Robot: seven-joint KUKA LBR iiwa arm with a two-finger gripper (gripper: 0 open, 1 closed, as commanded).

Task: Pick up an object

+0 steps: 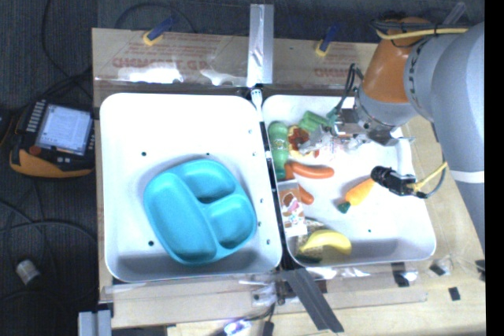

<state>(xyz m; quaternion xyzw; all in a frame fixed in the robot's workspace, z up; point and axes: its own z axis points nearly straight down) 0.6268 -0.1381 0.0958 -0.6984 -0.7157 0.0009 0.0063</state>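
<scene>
arm low over right bin, no object secured

the toy carrot (358, 193) lies mid-floor in the right bin (409, 236), long axis running from 1 o'clock to 7 o'clock, green tip lowest. it sits at about 6 o'clock from the gripper (346, 124), near but apart. whether the pincer is open or closed cannot be told; its tips are lost among the clutter at the bin's 11 o'clock corner. a sausage (309, 170) lies at 9 o'clock of the carrot, a banana (324, 243) at 7 o'clock. the bin floor is smooth white, bare around the carrot. the left bin (126, 130) holds a blue divided tray (200, 208). judgement: pick not yet made.
</scene>
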